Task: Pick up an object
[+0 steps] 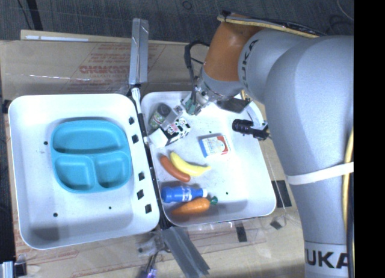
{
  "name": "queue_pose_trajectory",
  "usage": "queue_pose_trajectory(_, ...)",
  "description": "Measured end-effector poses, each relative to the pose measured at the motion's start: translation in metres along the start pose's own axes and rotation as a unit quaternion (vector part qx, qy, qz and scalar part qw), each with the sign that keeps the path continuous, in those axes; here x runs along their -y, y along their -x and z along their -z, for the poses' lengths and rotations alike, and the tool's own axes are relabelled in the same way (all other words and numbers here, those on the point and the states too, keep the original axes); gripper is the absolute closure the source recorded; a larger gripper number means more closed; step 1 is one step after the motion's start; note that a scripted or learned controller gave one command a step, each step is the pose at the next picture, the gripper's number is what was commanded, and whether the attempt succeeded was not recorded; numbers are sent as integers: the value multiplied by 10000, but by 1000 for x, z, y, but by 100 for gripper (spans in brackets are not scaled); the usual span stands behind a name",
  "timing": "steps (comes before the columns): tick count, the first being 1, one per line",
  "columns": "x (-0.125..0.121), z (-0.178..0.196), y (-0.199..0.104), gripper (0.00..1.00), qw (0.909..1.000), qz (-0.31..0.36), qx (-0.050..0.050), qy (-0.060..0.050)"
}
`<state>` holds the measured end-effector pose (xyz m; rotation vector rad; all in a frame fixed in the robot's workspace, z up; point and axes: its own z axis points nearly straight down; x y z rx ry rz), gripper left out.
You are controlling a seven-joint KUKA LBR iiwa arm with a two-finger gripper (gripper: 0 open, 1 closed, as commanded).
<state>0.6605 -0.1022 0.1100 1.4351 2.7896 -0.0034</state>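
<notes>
**A:** Which thing was it going for?

**B:** My guess was the small patterned black-and-white object (pixel 178 128) near the far left corner of the right bin (pixel 255 201). A dark green can (pixel 160 114) lay just beside it on the left, close enough that I couldn't tell whether they touched.

**A:** And where did it sit relative to the jaws?

**B:** The gripper (pixel 191 106) hung just up and to the right of it, near but seemingly apart. The view was too small and blurred there, so I cannot tell whether the jaws were wide, narrow or closed, and nothing was visibly held.

**A:** What could have gone wrong?

**B:** A finger landing on the can or on the object's top rather than straddling it, I judged, since the two were crowded together against the bin wall. That could have pushed either one away or tipped it.

**A:** And the rest?

**B:** Farther off and unlikely to interfere: a red-and-white packet (pixel 215 145) near the middle, a banana (pixel 187 165) touching an orange sausage-like piece (pixel 174 168), then a blue bottle (pixel 182 194) and a carrot (pixel 192 206) along the near wall. The left bin (pixel 30 210) held a blue divided tray (pixel 90 153).
</notes>
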Motion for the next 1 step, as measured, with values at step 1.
queue_pose_trajectory(1,6,0,-5,0,9999,-142,57,63)
